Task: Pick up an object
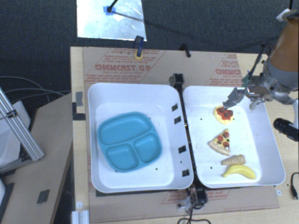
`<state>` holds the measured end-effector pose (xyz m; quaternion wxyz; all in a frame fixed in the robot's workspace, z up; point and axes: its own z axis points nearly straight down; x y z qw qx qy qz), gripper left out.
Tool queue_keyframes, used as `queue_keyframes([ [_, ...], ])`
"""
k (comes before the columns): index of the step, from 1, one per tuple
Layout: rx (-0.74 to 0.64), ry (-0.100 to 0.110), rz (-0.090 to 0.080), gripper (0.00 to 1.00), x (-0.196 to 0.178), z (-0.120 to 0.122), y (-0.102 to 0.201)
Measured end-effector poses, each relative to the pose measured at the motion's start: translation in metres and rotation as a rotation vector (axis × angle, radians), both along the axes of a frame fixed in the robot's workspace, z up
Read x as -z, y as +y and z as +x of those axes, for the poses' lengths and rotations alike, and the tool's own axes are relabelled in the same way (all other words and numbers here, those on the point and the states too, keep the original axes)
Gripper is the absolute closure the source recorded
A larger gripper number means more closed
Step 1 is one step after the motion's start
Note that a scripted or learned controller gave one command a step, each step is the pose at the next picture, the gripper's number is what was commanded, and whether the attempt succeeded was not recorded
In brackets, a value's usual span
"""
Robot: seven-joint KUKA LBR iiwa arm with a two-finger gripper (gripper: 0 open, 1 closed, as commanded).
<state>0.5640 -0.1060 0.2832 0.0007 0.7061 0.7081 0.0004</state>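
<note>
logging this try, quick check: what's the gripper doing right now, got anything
gripper: low in the right bin, right by the round toy pizza; open or closed cannot be told, and no object is seen held.

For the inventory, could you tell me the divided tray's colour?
Light blue; the divided tray shows clearly in the camera view.

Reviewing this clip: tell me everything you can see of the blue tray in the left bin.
The blue tray is a light blue, matte, plastic-looking plate with rounded corners and three compartments: one long section along its far side and two smaller ones nearer the camera. It lies flat, turned slightly askew, on the floor of the left bin, toward that bin's left and near side. Nothing lies in it, and only the bin floor touches it.
</note>
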Motion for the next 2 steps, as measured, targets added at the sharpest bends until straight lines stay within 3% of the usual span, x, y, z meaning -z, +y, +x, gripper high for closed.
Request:
queue_keyframes([
  [1, 0.004, 0.002, 0.001, 0.0, 0.179, -0.017, -0.031],
  [2, 0.004, -0.005, 0.002, 0.0, 0.196, -0.01, -0.093],
])
